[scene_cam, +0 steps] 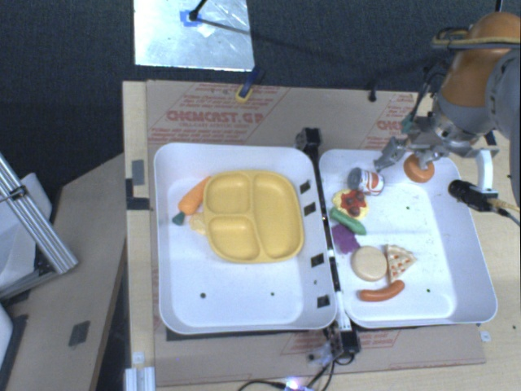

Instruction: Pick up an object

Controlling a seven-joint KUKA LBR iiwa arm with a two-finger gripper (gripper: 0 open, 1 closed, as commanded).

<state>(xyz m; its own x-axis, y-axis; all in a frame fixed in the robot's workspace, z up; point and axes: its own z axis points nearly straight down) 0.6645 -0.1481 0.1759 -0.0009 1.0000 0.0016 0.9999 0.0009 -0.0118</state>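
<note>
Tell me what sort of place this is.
Probably a robotics lab test bench, not a kitchen: a grey robot arm reaches over two white bins taped onto cardboard, and the food, such as the pizza slice and sausage, looks like plastic toys.

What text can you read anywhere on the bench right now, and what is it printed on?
"CHEMCAST GP", red print on the brown protective sheet behind the left bin.
The same red print repeats near the right bin and along the front edge; too blurred or cut off to read.
The small can has a label, unreadable.
</note>
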